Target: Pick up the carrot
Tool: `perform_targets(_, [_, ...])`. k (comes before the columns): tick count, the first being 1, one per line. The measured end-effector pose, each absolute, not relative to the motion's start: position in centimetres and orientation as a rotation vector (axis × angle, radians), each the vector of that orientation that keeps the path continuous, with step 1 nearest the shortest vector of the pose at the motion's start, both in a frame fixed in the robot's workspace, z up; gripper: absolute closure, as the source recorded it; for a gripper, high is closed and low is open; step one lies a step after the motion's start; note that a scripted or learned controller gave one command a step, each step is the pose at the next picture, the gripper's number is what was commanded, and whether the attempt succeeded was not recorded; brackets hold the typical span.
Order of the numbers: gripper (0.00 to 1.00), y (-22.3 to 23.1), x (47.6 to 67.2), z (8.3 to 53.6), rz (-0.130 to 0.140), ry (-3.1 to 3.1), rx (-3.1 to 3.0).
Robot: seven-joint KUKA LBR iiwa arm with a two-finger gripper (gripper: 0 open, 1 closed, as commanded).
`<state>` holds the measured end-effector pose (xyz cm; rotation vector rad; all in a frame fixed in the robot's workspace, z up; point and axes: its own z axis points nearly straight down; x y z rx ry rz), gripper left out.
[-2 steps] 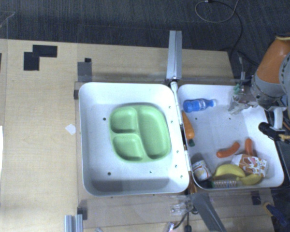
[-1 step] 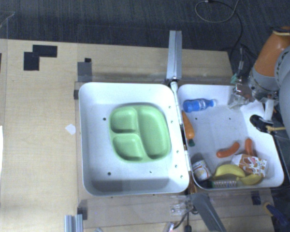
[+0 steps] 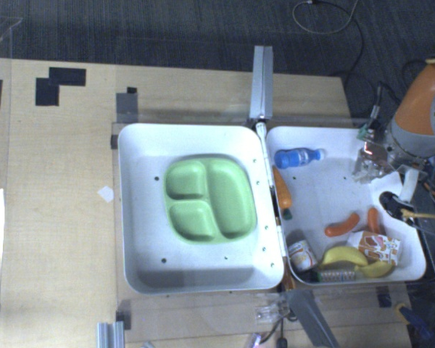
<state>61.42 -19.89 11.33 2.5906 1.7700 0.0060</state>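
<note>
Carrot (image 3: 281, 191) lies against the bin's left wall, well apart from end effector (image 3: 369, 164).

The grey arm (image 3: 420, 122) reaches in from the right — orange band uppermost; its tool (image 3: 367, 167) points down-left.

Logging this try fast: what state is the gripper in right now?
Two-finger gripper: over the right white bin's upper right corner, apart from the orange carrot; open or shut cannot be told.

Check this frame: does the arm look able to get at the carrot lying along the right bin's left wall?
Probably yes. The carrot lies uncovered, with bare bin floor to its right. The gripper is across the same bin. The wall right beside the carrot may crowd the grasp.
</note>
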Motion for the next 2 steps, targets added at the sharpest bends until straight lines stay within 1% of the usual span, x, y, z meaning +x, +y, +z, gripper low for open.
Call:
perform_targets(1, [1.00,-19.7,61.6,8.8,0.008,1.422,2.797])
perform_targets(2, [1.00,-19.0,65.3,11.6,0.006,1.108,2.937])
